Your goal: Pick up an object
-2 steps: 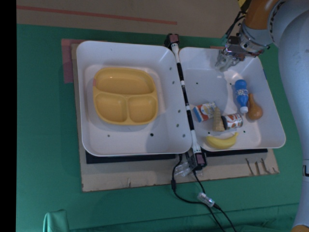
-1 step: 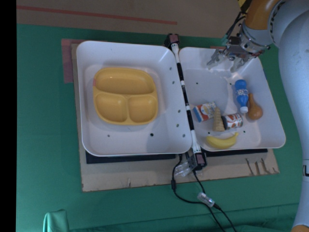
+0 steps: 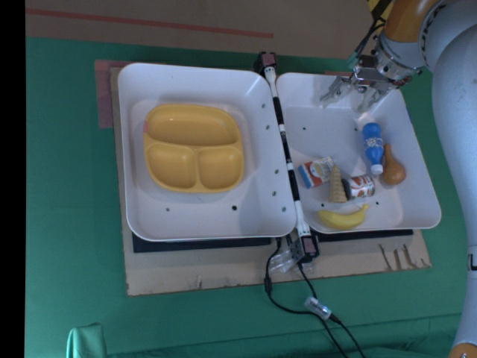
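One arm comes in from the right edge, grey with an orange band above the wrist, bent down over the far part of the right bin (image 3: 417,200). Its end effector (image 3: 349,94) hangs above the bin's back area with the fingers spread wide apart and nothing between them.

All the small stuff sits in the near half of that right bin, well apart from the end effector. There's a blue bottle (image 3: 372,146) with a white cap lying near the right wall, a brown pear-shaped thing (image 3: 393,170) just beside it, a small carton (image 3: 317,171) with red and blue print, a tan cone (image 3: 337,186) touching or nearly touching a red-and-white can (image 3: 361,187), and a banana (image 3: 343,218) closest to the front rim. The labels are too small to read, so no brand names from me.

Room-wise, the back half of the right bin is bare white floor. The left bin (image 3: 141,200) has a yellow divided plate (image 3: 194,146) sitting in the middle with open floor around it. Both bins sit side by side on the counter (image 3: 67,200), which is covered in green.
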